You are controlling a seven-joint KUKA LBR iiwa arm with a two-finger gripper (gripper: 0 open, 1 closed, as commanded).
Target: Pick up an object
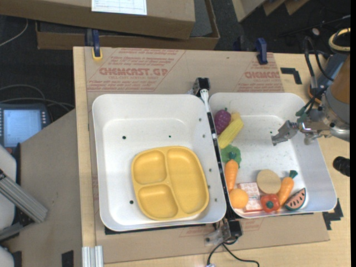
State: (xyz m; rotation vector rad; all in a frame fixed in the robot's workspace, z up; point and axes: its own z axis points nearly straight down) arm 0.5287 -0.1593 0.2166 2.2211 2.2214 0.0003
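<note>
The right bin (311, 166) holds toy foods. Purple grapes (222, 117) and a corn cob (231, 132) lie along its left wall, with a green vegetable (232, 154), a carrot (231, 174) and an orange (239, 198) below them. At the bin's front lie a tan round piece (268, 181), a second carrot (286, 188), a tomato (271, 203) and a watermelon slice (296, 199). My gripper (293, 138) hangs over the right bin's bare middle, above and right of the tan piece. It is open with nothing between its fingers.
The left bin (111, 127) carries a yellow divided plate (169, 181). A black divider clip (201, 85) sits at the top between the bins. The arm (339, 110) enters over the right bin's far right rim. Cardboard boxes stand behind the bench.
</note>
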